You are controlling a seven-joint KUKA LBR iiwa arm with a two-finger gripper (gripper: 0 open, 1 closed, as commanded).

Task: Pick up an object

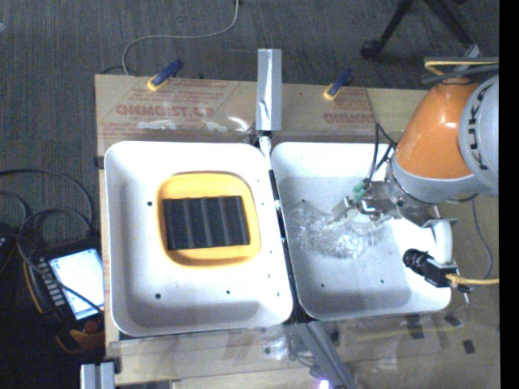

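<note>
jaws (pixel 366 203) of the grey-and-orange arm (pixel 442 140) sit low in the right bin (pixel 324 294), at the edge of a crumpled clear plastic wrap (pixel 331 232); whether they are spread or pressed together cannot be told. open white floor lies around the wrap. a yellow-framed black tray (pixel 207 219) sits mid left bin (pixel 130 298), margins free.
</note>
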